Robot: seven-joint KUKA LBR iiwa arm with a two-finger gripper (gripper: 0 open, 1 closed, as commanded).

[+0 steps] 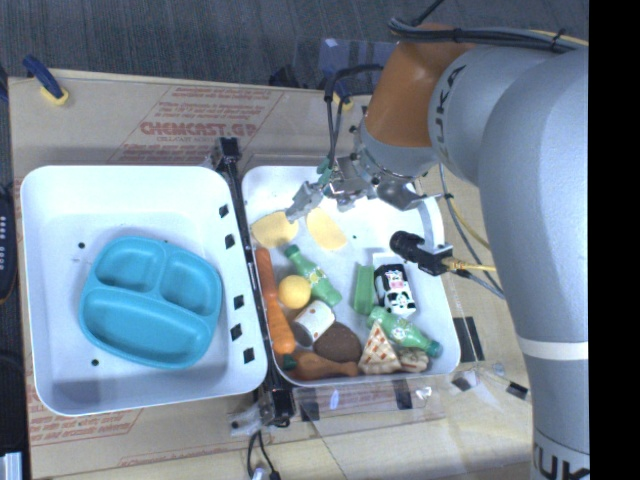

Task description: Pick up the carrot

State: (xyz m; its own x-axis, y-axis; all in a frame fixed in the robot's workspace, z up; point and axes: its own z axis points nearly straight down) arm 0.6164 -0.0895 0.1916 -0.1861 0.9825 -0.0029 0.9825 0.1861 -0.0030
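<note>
The carrot (pixel 272 303) is long and orange. It lies along the left wall of the right bin (pixel 445 313), running from near the middle toward the front. My gripper (pixel 322 200) hangs over the far part of that bin, above two pale yellow pieces (pixel 326 231). It is well behind the carrot and a little to its right. The fingers stand open with nothing between them. The carrot's front end is partly tucked against a brown drumstick (pixel 322 366).
Crowding the right bin are a green bottle (pixel 310 273), a yellow ball (pixel 293 291), a white can (pixel 315 320), a cow-patterned carton (pixel 395 288), a pizza slice (pixel 380 350) and green toys. A blue divided plate (pixel 150 300) lies in the left bin (pixel 50 198).
</note>
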